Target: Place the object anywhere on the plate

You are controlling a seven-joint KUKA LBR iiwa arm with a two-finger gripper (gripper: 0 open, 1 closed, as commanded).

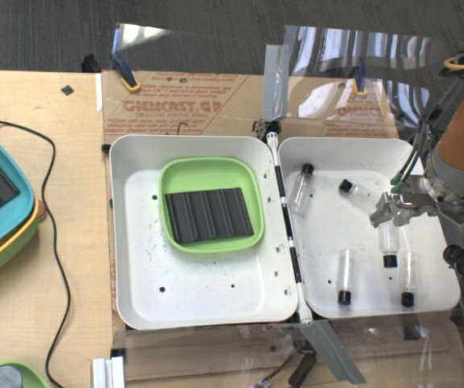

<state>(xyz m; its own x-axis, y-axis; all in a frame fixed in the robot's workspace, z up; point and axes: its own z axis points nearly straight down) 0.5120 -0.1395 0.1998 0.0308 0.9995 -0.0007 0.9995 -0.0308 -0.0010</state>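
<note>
Bench: two white bins [127, 217] | green plate [212, 204] in left bin | gripper [390, 212] over vial [390, 245] right of plate | finger state unclear

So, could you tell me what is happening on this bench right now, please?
The robot arm reaches in from the right, with its claw low over the right bin, just above one of several clear vials with black caps lying there. In the left bin sits a green plate carrying a dark ridged insert. No vial lies on the plate yet, so the placing is still to come.
</note>
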